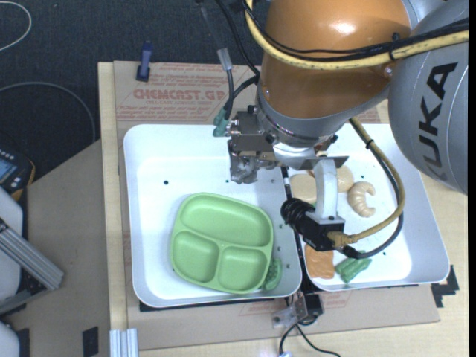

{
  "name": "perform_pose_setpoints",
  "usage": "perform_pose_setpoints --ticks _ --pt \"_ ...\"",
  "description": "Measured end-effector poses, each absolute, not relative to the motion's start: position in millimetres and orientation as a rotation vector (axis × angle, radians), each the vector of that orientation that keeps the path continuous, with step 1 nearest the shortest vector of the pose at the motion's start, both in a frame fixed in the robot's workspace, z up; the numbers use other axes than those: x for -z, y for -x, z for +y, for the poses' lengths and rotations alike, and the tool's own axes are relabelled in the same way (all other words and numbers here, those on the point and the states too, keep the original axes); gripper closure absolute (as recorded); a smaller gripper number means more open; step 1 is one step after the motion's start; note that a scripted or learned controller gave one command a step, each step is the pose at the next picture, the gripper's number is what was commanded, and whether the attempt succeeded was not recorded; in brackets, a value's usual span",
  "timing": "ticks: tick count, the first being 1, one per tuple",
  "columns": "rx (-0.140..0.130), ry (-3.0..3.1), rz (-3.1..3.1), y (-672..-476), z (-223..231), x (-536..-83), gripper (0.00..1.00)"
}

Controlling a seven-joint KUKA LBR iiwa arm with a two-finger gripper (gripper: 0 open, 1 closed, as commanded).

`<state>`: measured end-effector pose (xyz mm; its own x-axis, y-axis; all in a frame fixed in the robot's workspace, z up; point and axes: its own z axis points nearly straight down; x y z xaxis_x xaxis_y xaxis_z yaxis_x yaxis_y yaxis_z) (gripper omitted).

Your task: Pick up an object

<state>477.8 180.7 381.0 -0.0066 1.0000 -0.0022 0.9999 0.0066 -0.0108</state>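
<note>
A light green divided plate [222,242] lies in the front half of the left bin [145,199]. The gripper [242,168] hangs over the back right part of that bin, just beyond the plate's far edge, under the big orange wrist band [327,28]. In the right bin [425,236] lie a pale croissant-shaped piece [362,198], a beige piece [341,177], an orange piece [320,263] and a small green piece [354,268]. The arm and a black cable bracket [312,225] cover part of the right bin.
A small dark green item [273,274] rests against the plate's front right corner. Both bins sit on a brown printed board [171,95] with a blue clip [143,60] at its back left. Cables loop around the wrist.
</note>
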Motion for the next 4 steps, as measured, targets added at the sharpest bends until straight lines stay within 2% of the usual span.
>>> perform_pose_setpoints --ticks 1,2,3,4 --pt "0.032 2.219 -2.233 -490.8 227 -545 1.0" --pt "-0.007 2.225 -2.214 -478.6 182 -509 1.0" --pt "0.003 2.221 -2.222 -479.4 185 -521 1.0" --pt "-0.016 2.214 -2.222 -478.1 219 -433 1.0"
